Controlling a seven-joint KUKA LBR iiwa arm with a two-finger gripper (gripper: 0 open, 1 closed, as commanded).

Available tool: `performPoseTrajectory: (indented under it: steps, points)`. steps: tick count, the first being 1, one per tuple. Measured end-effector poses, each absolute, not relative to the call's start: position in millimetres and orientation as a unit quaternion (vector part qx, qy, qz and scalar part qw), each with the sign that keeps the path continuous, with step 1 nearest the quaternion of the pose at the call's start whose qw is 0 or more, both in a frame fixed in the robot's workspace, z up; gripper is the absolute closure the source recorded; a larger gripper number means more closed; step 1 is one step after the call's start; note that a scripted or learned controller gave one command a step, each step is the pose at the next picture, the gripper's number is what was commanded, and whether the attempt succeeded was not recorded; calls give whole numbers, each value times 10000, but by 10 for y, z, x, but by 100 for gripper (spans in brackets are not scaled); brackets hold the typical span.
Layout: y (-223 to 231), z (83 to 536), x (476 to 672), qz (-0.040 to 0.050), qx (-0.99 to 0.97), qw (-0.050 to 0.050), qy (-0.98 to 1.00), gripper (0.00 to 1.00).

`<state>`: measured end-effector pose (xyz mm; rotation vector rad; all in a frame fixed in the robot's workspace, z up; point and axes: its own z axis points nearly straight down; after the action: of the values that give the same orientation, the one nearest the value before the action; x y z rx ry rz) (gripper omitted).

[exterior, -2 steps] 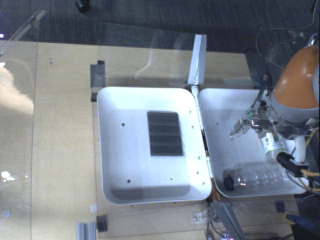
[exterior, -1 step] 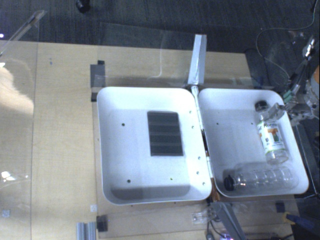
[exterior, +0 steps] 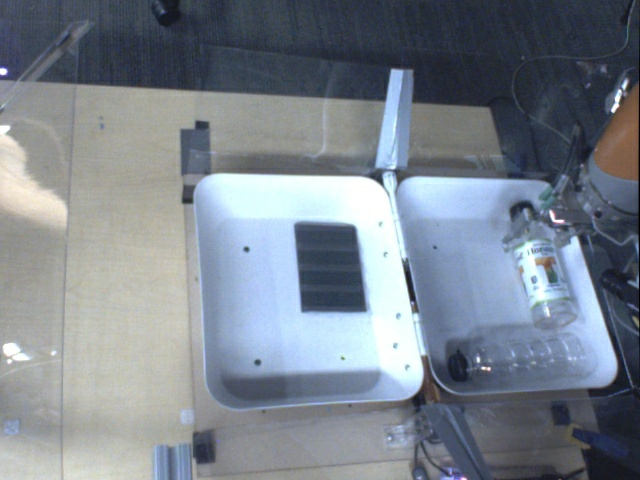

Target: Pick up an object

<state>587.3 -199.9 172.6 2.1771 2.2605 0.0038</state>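
Two clear plastic bottles lie in the right-hand shallow white bin (exterior: 440, 218), and a dark grey ribbed rectangular block (exterior: 330, 267) lies flat near the middle of the left-hand shallow white bin (exterior: 225, 298).

In the camera view, the small clear plastic bottle with a black cap and a white label (exterior: 540, 273) rests on its side against the right wall of the right bin. Its long axis runs from the upper left to the lower right, close to the picture's vertical; the cap points up toward the far rim and the transparent base points toward the near rim. The label wraps the middle of the body and carries green and dark print, too small to read.

The larger clear ribbed plastic bottle with a black cap (exterior: 520, 356) lies along the near wall of the same bin. Its long axis runs almost left to right, with the cap at the left end. It is fully transparent, and no label is visible on it. The base of the small bottle is just beside its right part; whether they touch cannot be told.

The grey arm with an orange band (exterior: 615, 148) reaches in at the right edge, and its two-finger gripper (exterior: 562, 208) sits over the bin's right rim, just beside the small bottle's cap end. Whether it is spread or closed cannot be told.

The bins stand side by side on a pale wooden bench (exterior: 110, 268).
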Motion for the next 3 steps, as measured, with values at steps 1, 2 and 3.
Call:
performPoseTrajectory:
  steps: [1, 2, 3]
  points:
    - [-1705, 3394, 6001, 25, 6974, 38, 7167, 0]
    - [-1632, 2233, 6232, 14, 6235, 22, 7818, 0]
    - [-1956, 996, 6298, 26, 5869, 46, 8096, 0]
